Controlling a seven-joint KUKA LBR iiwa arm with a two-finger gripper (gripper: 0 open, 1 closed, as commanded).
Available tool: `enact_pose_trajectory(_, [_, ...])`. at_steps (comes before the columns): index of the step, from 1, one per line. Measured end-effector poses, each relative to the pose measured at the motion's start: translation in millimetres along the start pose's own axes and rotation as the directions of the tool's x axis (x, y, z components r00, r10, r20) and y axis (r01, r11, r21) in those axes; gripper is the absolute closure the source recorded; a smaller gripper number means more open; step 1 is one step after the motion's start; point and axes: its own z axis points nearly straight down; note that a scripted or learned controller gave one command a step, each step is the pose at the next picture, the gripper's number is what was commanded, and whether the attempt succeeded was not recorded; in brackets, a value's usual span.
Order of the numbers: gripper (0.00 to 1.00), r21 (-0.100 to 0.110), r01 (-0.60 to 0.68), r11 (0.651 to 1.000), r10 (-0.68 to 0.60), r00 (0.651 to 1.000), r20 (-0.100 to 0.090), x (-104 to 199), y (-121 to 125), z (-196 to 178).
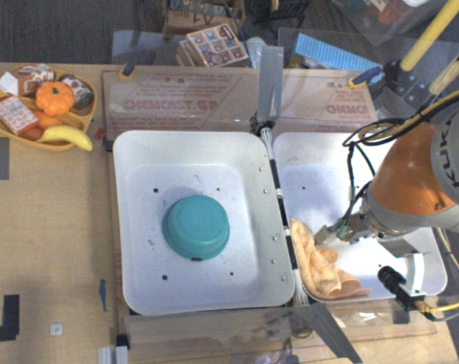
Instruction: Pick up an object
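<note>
The gripper (pixel 343 231) hangs low in the right bin (pixel 309 169), just beside the upper end of a crumpled orange-tan cloth (pixel 319 268); whether its fingers are spread or closed cannot be told. The cloth lies below and left of it, along that bin's near-left wall. Farther left, in the left bin (pixel 138 165), a teal bowl (pixel 196 227) sits upside down.

Even overhead light across the bench (pixel 55 226), bright glare washing out the floor of the right bin (pixel 381 260), soft shadow beneath the teal bowl (pixel 197 227), arm (pixel 415 184) slightly blurred, dim cluttered background, mild softness toward the frame edges
</note>
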Motion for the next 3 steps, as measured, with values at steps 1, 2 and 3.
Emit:
enact_pose_trajectory(1, [0.0, 0.0, 0.115, 0.993, -0.115, 0.993, -0.001, 1, -2, 0])
enact_pose_trajectory(2, [0.0, -0.002, 0.251, 0.968, -0.251, 0.968, 0.0, 4, -10, 0])
enact_pose_trajectory(3, [0.0, 0.011, -0.173, 0.985, 0.173, 0.985, -0.003, -20, 27, 3])
